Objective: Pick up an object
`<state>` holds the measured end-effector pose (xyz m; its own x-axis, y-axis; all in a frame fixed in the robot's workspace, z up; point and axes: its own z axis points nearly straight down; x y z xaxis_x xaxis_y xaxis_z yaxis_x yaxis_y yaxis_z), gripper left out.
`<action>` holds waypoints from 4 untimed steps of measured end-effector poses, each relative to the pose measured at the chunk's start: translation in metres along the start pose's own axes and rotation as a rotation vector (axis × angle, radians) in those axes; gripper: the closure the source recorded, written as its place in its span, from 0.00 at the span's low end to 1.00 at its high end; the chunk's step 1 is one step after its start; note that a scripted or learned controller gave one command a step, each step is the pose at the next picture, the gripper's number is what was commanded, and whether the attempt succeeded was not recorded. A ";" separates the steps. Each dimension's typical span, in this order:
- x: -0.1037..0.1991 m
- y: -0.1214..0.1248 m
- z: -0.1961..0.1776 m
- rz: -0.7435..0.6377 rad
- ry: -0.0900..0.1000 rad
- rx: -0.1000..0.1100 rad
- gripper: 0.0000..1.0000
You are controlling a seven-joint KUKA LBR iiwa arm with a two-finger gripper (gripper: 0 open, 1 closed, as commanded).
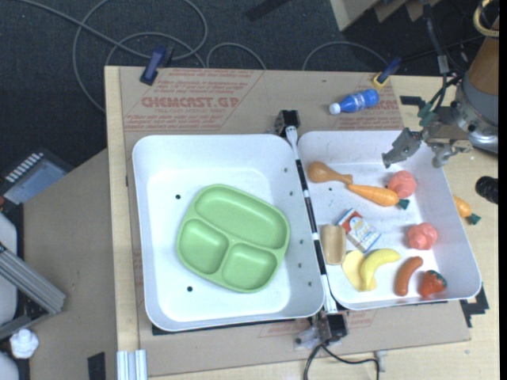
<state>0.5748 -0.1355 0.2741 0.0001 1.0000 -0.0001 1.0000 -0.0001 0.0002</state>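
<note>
My gripper [418, 152] hangs over the far right part of the right bin [467, 252], open, with nothing between its fingers. Just below it lies a pink round fruit [402, 183]. An orange carrot [374, 194] and a brown drumstick-like piece [327, 172] lie to its left. Further toward the front are a second pink fruit [421, 235], a small printed carton [360, 229], a tan bread piece [333, 244], a yellow banana [369, 266], a sausage [407, 275] and a strawberry [432, 283].
The left bin [154, 212] holds a green divided plate [231, 237]. A blue bottle [355, 101] lies on the board behind the right bin. A small orange piece [463, 208] sits outside the right bin's right wall. Cables run across the floor behind.
</note>
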 end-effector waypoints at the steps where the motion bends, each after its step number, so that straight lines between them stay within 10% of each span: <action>1: 0.033 0.009 0.101 -0.001 0.001 0.003 0.00; 2: 0.003 -0.003 0.190 0.001 0.000 0.001 0.00; 4: 0.044 -0.024 0.190 0.000 0.001 0.002 0.00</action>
<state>0.5509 -0.0911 0.0844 -0.0001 1.0000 0.0013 1.0000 0.0001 -0.0021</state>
